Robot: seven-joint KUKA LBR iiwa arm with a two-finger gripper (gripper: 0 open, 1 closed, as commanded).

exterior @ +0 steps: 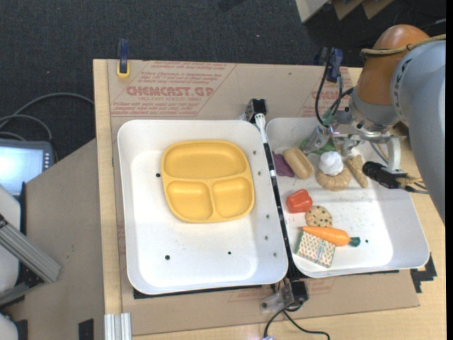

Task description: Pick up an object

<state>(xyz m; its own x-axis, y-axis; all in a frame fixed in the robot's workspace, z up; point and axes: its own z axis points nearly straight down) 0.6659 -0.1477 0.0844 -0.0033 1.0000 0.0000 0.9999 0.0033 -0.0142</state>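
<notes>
"CHEMCAST GP" is printed in red on the brown board under the bins. The gripper is lowered at the right bin's far end, just above a white ball; its grasp state cannot be told.

The arm is a thick, rounded grey limb with a glossy orange band wrapped above the wrist. Below that sits a metallic grey gripper of thin rods, with dark cables looping alongside it.
</notes>
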